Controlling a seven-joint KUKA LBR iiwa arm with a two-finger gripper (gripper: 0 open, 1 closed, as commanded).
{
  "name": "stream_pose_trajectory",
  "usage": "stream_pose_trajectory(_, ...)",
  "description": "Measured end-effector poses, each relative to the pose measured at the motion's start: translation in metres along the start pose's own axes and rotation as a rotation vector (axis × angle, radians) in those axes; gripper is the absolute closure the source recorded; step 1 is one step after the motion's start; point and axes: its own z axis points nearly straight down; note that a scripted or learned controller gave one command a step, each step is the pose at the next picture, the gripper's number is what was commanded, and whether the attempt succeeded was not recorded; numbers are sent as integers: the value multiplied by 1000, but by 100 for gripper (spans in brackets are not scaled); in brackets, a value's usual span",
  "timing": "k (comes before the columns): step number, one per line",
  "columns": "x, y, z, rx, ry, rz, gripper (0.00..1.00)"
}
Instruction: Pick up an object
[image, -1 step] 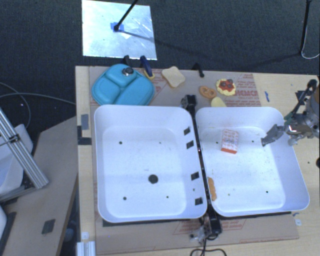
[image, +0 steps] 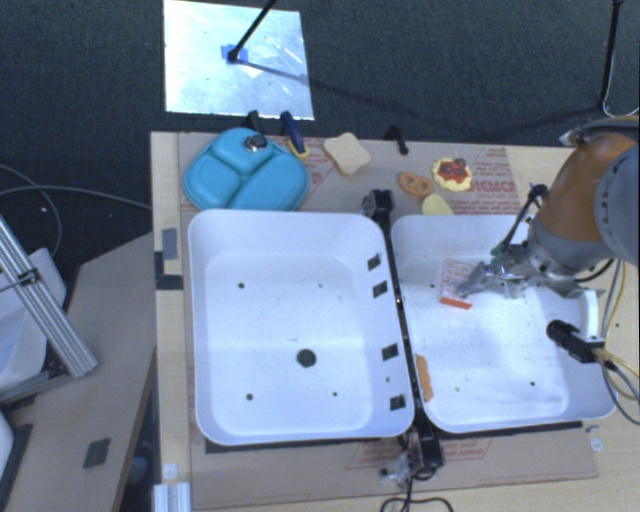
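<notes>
The worktop is carrying two shallow white bins side by side, with a strip of printed cardboard showing behind and in front of them. The left bin is lying nearer the middle of the view, and a small dark round thing is sitting on its floor. The right bin is touching it along a dark divider fitted with clips.

The grey arm with its orange band is reaching in from the right and leaning down over the right bin. Its claw is hanging low above the bin floor, its tips pointing left; whether they are spread or pressed together I cannot tell.

Behind the left bin a blue divided plate is resting on the cardboard, a small grey knob sitting on top of it. Near it, a slice of toy bread is lying tilted. Further right, behind the right bin, a round red and yellow toy, a small orange biscuit-like piece and a pale yellow piece are lying close together.

Inside the right bin, a small flat thing with an orange-red edge is lying just left of the claw tips, on the floor. A thin orange-brown piece is resting against the bin's left wall, near the divider.
</notes>
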Motion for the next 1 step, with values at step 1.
stream_pose_trajectory(1,78,45,1,-8,-1,-5,0)
